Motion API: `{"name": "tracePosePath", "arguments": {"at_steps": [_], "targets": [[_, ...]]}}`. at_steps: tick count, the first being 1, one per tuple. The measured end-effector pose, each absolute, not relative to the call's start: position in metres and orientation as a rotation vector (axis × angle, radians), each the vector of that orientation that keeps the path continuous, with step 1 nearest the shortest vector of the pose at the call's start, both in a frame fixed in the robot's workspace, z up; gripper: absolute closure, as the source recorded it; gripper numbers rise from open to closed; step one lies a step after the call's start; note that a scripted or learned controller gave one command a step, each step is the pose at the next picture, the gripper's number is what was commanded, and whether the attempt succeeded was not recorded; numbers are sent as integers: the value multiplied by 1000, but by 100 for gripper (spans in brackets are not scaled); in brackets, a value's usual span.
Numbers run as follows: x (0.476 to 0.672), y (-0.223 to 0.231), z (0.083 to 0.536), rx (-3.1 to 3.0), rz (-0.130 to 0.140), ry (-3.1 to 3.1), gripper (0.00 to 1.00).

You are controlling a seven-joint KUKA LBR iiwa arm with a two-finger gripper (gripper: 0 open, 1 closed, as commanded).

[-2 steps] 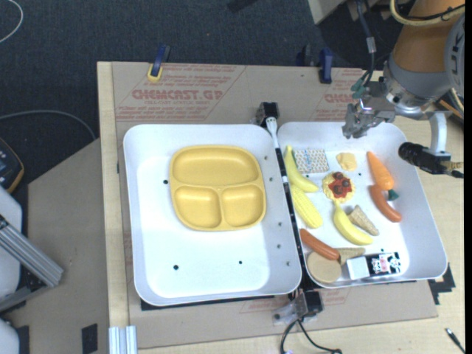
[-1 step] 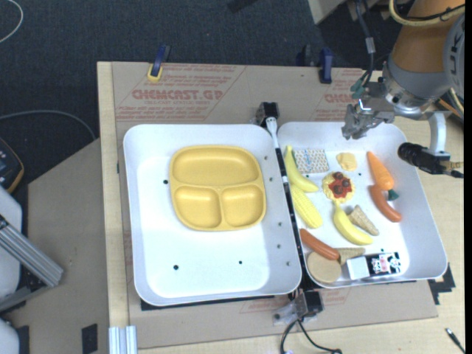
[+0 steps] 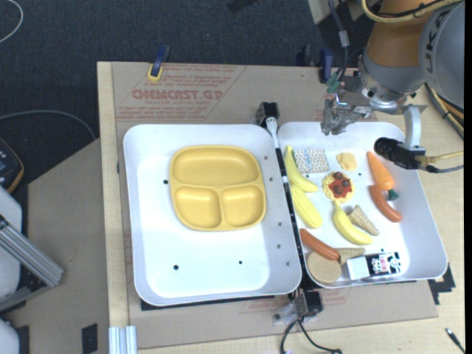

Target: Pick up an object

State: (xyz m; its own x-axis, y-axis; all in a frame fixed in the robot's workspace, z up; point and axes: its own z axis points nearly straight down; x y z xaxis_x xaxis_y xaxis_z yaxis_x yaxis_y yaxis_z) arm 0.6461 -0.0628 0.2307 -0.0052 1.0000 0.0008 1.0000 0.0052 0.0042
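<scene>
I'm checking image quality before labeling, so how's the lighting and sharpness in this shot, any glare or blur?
Camera view: even overhead light, mild glare washing out the left bin floor; soft shadows under the yellow tray; toy food in the right bin reasonably sharp; gripper small and slightly soft.

The arm (image 3: 413, 35) runs off the top and right edges, so only its wrist end and orange band can be seen. The gripper (image 3: 335, 124) is small and dark against the bin wall, and how its jaws stand cannot be told. The small box (image 3: 372, 264) at the near corner of the right bin (image 3: 428, 227) carries print too fine to read. The round tan piece (image 3: 321, 270) lies partly under the sausage (image 3: 318, 244). The worktop (image 3: 110, 198) is cut off at the lower edge.
</scene>
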Motion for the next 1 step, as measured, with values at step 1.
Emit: {"name": "tracePosePath", "arguments": {"at_steps": [1], "targets": [[660,-3,220,2213,5,2227,100]]}}
